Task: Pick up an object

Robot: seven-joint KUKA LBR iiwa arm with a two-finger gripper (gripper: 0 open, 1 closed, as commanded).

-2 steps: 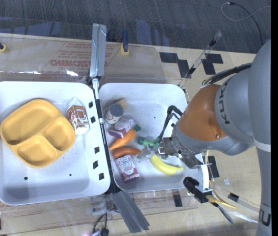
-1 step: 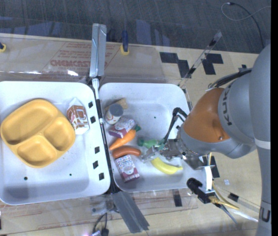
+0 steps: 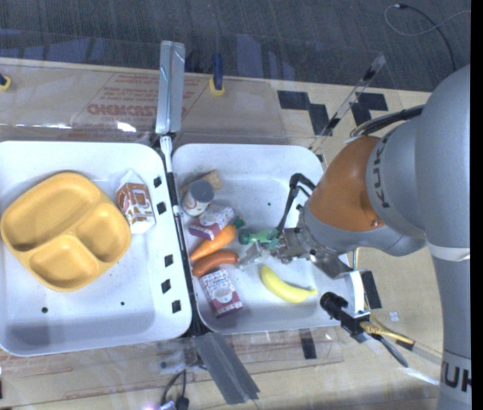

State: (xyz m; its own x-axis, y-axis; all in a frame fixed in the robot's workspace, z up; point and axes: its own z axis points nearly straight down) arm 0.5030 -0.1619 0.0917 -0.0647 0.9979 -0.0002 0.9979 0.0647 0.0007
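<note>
From the overhead camera I saw the two white bins side by side on the bench, the left bin (image 3: 19, 331) holding a yellow three-compartment plate (image 3: 64, 227) toward its left half and a small brown-and-white carton (image 3: 136, 202) lying just beside the plate's upper right edge, close to the divider between the bins. The right bin (image 3: 250, 156) held the clutter: a small can or jar with a pale lid (image 3: 197, 197) near its upper left, something tan (image 3: 211, 179) just above it, a reddish packet (image 3: 211, 220) below that, two toy carrots (image 3: 213, 244) lying slanted one under the other along the left wall, and a red-labelled packet (image 3: 222, 292) near the bin's lower left corner. A yellow banana (image 3: 285, 286) lay in the lower middle of that bin, curved, apart from the carrots. The arm came in from the right — its grey body and orange band (image 3: 350, 190) hung over the right part of the right bin. The gripper (image 3: 262, 244) sat low in the middle of that bin, just above the banana and just right of the carrots, with a green object (image 3: 261, 236) at its tip. I could not tell whether it was spread or pinched — the metal parts there blurred together with the green piece.
</note>
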